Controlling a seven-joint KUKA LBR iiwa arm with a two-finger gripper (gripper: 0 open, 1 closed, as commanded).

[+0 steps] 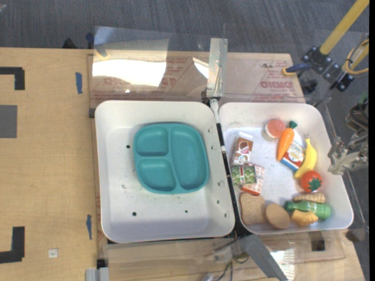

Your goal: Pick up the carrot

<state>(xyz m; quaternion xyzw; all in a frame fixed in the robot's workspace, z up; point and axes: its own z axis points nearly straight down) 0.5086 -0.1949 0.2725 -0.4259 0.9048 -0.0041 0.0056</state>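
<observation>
The carrot (285, 142) is orange with a green top. It lies in the right bin (333, 134), in its far right part, with the green end pointing away. A round red-and-white toy (273, 127) touches its left side, and a blue-and-white packet (295, 155) lies under its tip. A grey metal shape at the right rim of that bin looks like my gripper (341, 157). It hangs outside the bin wall, about a hand's width right of the carrot, with nothing visibly held.
The right bin also holds a banana (307, 157), a tomato (310, 181), two snack packets (244, 151), bread slices (253, 208) and a green bottle (309, 208). The left bin (111, 157) holds a teal divided plate (171, 157). A yellow pole (345, 22) stands at the far right.
</observation>
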